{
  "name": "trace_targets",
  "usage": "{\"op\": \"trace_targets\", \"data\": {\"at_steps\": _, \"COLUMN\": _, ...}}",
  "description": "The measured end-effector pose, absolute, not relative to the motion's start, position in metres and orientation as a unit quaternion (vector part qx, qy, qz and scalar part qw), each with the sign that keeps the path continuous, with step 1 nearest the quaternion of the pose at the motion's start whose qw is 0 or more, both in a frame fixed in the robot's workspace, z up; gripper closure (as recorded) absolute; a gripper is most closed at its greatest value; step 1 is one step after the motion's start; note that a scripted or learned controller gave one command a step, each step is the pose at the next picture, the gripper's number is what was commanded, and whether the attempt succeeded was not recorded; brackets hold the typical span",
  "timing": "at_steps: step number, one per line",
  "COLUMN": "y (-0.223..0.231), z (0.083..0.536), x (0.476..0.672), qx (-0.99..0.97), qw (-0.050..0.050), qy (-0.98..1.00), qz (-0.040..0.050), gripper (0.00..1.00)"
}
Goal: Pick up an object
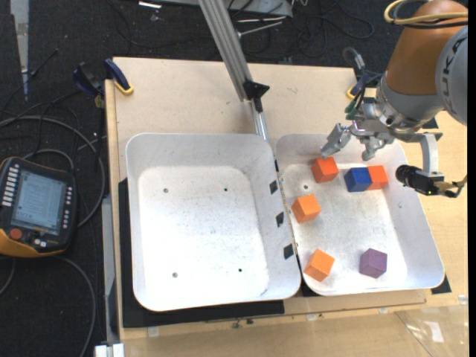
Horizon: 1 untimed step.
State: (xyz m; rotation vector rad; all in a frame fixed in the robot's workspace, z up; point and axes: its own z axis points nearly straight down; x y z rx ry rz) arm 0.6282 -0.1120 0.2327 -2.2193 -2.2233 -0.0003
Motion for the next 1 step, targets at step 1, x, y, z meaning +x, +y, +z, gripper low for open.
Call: {"op": "trace_targets", "data": {"at_steps": 1, "y": -0.1286, "z": 0.0908, "x": 0.6651, "qx": -0.706, "qw": 0.001, "qy": -0.708, "qz": 0.0015, "gripper": 0.0}}
